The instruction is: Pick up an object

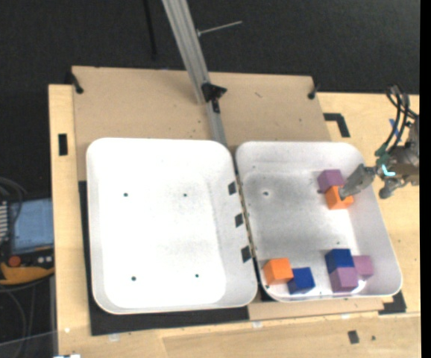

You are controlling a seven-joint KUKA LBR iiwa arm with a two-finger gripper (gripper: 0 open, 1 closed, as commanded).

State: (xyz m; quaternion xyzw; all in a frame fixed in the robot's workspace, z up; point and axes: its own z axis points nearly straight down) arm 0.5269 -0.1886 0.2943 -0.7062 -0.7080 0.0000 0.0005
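So, 2 shallow white plastic bins with rounded corners sit side by side on a tan wooden bench [290, 95]. Left bin [163, 222] shows a smooth matte floor with a few small dark dots. Right bin [290, 222] has a greyish scuffed patch across its floor and holds all the blocks.

Blocks look like small matte cubes, foam or wood, cannot tell which. Orange block [338, 198] lies near the right bin's upper right, touching a purple block [329, 179] just behind it. Along the near edge: another orange cube [278, 270] touching a blue cube [302, 280]; further right a dark blue cube [339, 259], a purple cube [343, 277] and a paler purple cube [363, 266] bunched together.

Gripper [359, 180] reaches in from the right rim, 1 grey finger [356, 179] slanting down onto the orange block's right side. Cannot tell whether the fingers are spread or pinching; the block is not clearly between them.

Slim metal pole [193, 51] rises from the bench's back edge. Black carpeted floor [66, 21] surrounds the bench; a blue box with cables [29, 226] sits at left.
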